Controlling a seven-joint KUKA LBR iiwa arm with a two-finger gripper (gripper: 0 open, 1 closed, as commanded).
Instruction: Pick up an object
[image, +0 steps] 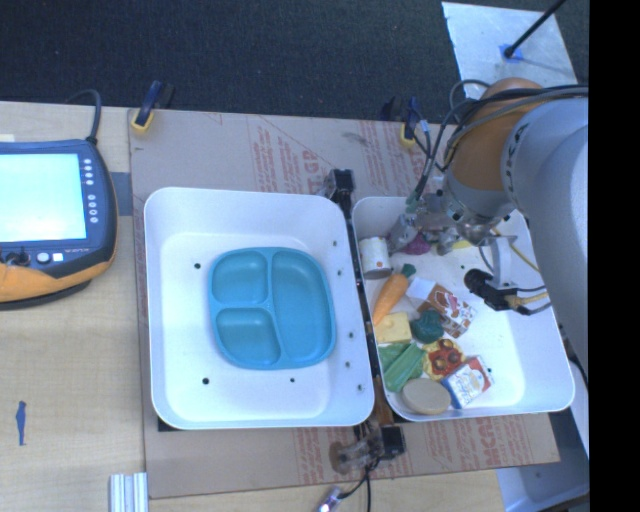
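Gripper (425, 235) low over right bin's (540, 395) far end; cannot tell its state.
Toy carrot (391, 294) lies just beside it; blue divided plate (271, 306) occupies left bin (170, 300).

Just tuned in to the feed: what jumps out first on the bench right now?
The blue divided plate sits alone in the left bin. The right bin holds a heap of toy food, with a carrot near its middle. The grey arm with its orange band leans over that bin's far end, the gripper low among the items.
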